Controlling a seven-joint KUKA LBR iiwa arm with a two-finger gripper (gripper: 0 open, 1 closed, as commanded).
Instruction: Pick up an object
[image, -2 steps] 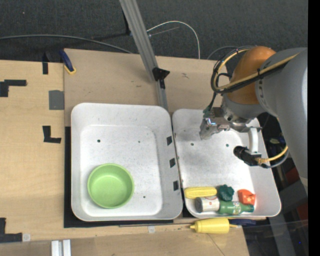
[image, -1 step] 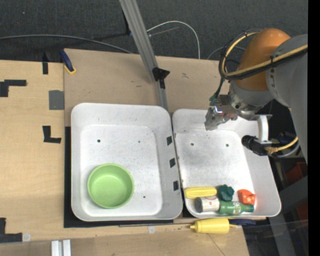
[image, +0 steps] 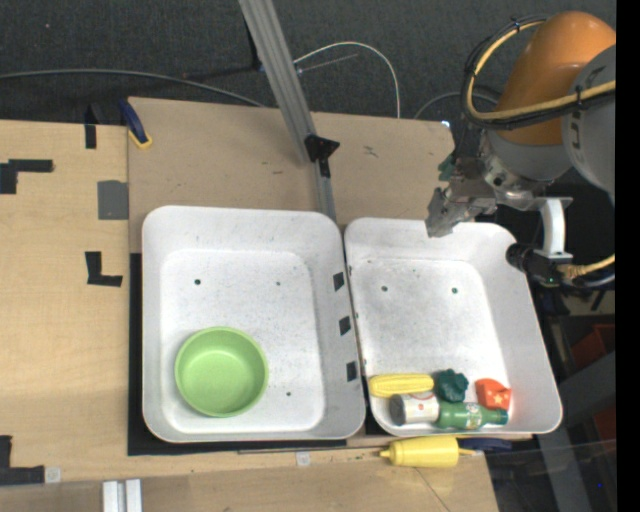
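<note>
Your gripper (image: 445, 215) hangs over the far rim of the right bin (image: 520, 300), at about one o'clock from the middle of the view, and you cannot tell from here whether it is released or clenched; nothing shows in its grasp. Everything worth picking sits well apart from it, crowded into the near edge of that bin at about five o'clock: a yellow corn cob (image: 400, 384), a dark green lump (image: 451, 383) just beside it, a small orange-red piece (image: 493, 395), a white can with a red label (image: 413, 409) and a green bottle (image: 468, 416) lying on its side. They touch or nearly touch, so bring the arm toward you, settle above one item at the edge of the cluster, such as the corn cob, and descend straight with room either side. The yellow bottle (image: 424, 452) lies on the bench outside the bin; the green bowl (image: 221, 371) sits in the left bin (image: 160, 300) at seven o'clock.
</note>
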